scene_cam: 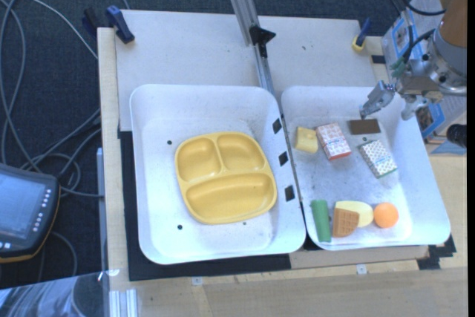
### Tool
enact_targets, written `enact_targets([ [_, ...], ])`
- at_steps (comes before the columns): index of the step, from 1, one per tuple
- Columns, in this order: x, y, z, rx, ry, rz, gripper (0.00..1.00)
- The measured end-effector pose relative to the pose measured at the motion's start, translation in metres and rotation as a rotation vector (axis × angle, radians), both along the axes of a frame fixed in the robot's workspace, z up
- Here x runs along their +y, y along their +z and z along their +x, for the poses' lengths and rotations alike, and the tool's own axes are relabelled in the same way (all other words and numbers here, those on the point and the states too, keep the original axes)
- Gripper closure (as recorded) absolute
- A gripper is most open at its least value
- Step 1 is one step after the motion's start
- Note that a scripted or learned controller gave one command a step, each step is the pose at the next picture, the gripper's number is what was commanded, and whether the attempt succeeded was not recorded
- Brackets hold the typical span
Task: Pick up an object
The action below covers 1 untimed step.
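objects to pick from lay in the right bin (438, 211): a small yellow block (306, 139), a red and white box (334, 141), a flat brown piece (364, 127), a speckled box (378, 158), a green stick (320, 220), a waffle-like piece (345, 222) touching a yellow lump (361, 212), and an orange ball (385, 215). the left bin (148, 159) held a yellow plate with three parts (224, 177). the claw (393, 104) hung over the far right side of the right bin, close to the brown piece, and its two fingers looked spread apart with nothing between them. the step looked like choosing a thing and coming down on it. the brown piece was nearest, but it lay flat and thin, so it was likely hard to pinch. the speckled box or the red and white box looked like better picks, since they stood taller and had straight sides. to do it well, the claw should drop straight down with one finger on each side of the box, go low enough, then squeeze before lifting. the two boxes sat near each other, so a finger could bump the wrong one. the ball could roll away if nudged.
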State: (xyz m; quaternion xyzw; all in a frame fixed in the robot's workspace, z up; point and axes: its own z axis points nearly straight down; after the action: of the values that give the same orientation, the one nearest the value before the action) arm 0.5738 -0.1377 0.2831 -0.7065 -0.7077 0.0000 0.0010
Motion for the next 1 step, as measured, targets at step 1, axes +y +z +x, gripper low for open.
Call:
enact_targets([
  [1, 0.0000, 0.0000, 0.0001, 0.000, 0.000, 0.000, 0.00],
])
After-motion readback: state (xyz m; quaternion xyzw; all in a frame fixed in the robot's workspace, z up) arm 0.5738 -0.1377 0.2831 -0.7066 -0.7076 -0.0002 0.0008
